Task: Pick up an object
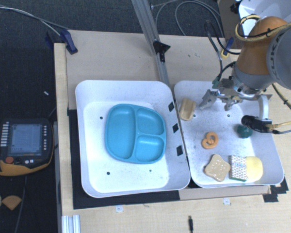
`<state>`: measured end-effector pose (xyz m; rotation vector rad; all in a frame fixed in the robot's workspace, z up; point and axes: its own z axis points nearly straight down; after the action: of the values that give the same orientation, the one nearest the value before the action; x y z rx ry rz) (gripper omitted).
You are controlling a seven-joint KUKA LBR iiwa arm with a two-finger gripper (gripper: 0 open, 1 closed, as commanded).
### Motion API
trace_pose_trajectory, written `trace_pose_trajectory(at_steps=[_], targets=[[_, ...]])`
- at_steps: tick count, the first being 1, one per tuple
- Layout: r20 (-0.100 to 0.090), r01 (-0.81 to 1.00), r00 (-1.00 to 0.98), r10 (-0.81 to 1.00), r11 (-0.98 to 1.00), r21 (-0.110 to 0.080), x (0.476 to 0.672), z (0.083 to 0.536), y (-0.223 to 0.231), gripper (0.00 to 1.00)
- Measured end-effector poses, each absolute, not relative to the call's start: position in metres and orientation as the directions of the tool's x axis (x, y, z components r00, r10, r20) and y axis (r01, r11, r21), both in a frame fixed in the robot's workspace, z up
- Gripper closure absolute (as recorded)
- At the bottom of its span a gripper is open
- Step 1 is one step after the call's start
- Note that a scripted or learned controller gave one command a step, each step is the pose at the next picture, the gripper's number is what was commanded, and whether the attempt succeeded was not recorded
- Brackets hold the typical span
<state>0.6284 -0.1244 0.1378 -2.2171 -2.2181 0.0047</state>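
Camera view shows small things lying in the right bin [276, 171]: a tan block [186, 108], an orange ring [210, 140], a cracker [217, 167], a checked pad [238, 168], a yellow ball [253, 167] and a green lump [244, 130]. The gripper [217, 99] hangs spread and holds nothing, near the tan block. I think it is choosing; next it must drop over one thing and close. The arm [262, 52] bends down from the right. A blue plate [136, 133] sits in the left bin [87, 96].
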Motion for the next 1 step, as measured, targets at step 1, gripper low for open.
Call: trace_pose_trajectory(at_steps=[1], targets=[[0.001, 1.000, 0.000, 1.000, 0.000, -0.006, 0.6276, 0.0851, -0.1238, 0.00]])
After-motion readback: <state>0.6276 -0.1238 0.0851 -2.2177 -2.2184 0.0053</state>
